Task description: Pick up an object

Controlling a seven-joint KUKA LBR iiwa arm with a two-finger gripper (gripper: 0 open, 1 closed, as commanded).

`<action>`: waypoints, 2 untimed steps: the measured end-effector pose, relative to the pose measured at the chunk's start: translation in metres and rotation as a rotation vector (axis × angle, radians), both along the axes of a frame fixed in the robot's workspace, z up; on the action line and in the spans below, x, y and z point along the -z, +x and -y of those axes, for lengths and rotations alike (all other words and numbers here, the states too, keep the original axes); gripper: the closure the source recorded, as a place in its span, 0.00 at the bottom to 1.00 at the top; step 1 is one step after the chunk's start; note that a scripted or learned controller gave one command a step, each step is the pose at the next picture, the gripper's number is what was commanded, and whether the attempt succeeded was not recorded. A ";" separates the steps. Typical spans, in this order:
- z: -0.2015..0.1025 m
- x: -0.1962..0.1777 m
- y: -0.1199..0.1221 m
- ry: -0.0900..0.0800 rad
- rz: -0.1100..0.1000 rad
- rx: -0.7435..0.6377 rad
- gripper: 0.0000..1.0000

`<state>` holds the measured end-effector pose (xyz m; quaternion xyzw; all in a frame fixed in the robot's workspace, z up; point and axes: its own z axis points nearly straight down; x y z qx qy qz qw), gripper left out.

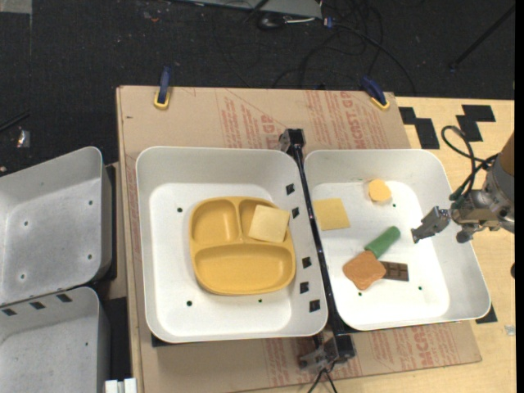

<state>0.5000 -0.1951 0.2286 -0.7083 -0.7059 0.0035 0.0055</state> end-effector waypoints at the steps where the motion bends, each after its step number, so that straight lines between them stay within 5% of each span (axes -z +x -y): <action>1: 0.000 -0.006 0.003 -0.003 0.012 -0.004 0.00; 2: 0.005 0.054 -0.004 -0.001 0.007 -0.001 0.00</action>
